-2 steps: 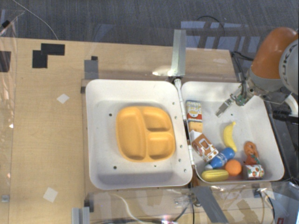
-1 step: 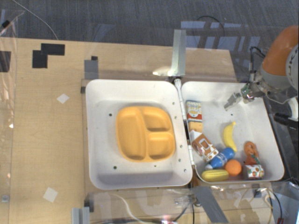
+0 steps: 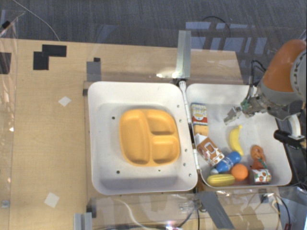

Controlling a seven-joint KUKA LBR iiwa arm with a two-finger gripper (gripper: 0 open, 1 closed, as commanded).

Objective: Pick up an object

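Note:
My gripper (image 3: 233, 115) hovers over the upper middle of the right bin (image 3: 216, 94), fingers open, nothing between them. Just below it lies a yellow banana (image 3: 234, 139). Further toward the front sit an orange (image 3: 240, 171), a yellow oblong fruit (image 3: 220, 179) and a blue item (image 3: 229, 160). A small carton (image 3: 199, 113) and a brown-and-white carton (image 3: 209, 150) lie along the bin's left wall. At the front right are a red can (image 3: 260, 176) and an orange-red item (image 3: 257, 152).
The left bin (image 3: 103, 128) holds a yellow divided plate (image 3: 148, 137). A metal post (image 3: 183, 54) stands behind the divider between the bins. The arm's grey body and orange band (image 3: 283, 73) fill the right bin's far right corner.

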